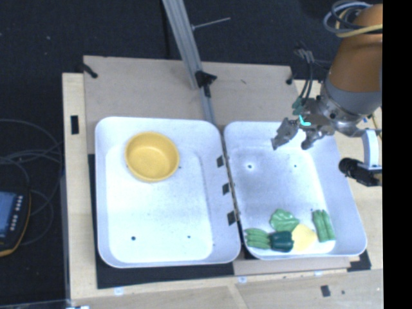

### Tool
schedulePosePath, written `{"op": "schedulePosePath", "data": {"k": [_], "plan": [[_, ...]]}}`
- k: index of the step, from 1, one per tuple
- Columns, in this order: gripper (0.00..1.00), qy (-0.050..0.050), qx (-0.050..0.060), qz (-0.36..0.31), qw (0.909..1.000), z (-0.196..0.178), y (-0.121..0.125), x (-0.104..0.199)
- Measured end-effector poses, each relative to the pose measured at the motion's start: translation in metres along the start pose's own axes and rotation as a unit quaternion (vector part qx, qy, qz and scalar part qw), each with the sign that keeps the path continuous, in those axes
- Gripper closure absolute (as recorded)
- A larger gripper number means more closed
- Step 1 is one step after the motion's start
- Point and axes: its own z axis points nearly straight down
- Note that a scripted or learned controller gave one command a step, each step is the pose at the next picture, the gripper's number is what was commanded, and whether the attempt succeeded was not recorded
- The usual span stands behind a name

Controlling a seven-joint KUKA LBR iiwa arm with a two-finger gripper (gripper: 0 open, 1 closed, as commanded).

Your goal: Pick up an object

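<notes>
Green and yellow toys sit heaped in the near corner of the right-hand bin [335, 192]: a leafy green piece [283, 220], a green pod-like one [257, 237], a darker green block [280, 241], a pale yellow lump [304, 237], and a long green vegetable [323, 224] lying a little apart by the right wall. That long one has its axis running roughly from the far side of the bin toward the near side, tilted slightly. Any of these could be the pick; none is yet touched.

From the cluster, the claw [297, 138] lies well away, up at the bin's far end. So the coming move, as I judge it, is a run toward the near edge of the bin and then a drop, and the lone long vegetable looks the easiest target since it has free space on its sides.

I can see the claw's two dark fingers [282, 136] splayed apart with nothing between them, so it is released and holding nothing. The arm [354, 69] comes in from the right, orange band above a grey wrist, tilted inward over the bin's far right corner.

Over in the left bin [109, 192] a yellow bowl [152, 156] rests upright, and the table [141, 69] shows tan beyond.
</notes>
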Motion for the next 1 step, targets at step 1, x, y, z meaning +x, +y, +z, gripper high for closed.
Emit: {"op": "schedulePosePath", "data": {"k": [1], "plan": [[0.0,0.0,0.0,0.0,1.0,0.0,0.0001,0.0]]}}
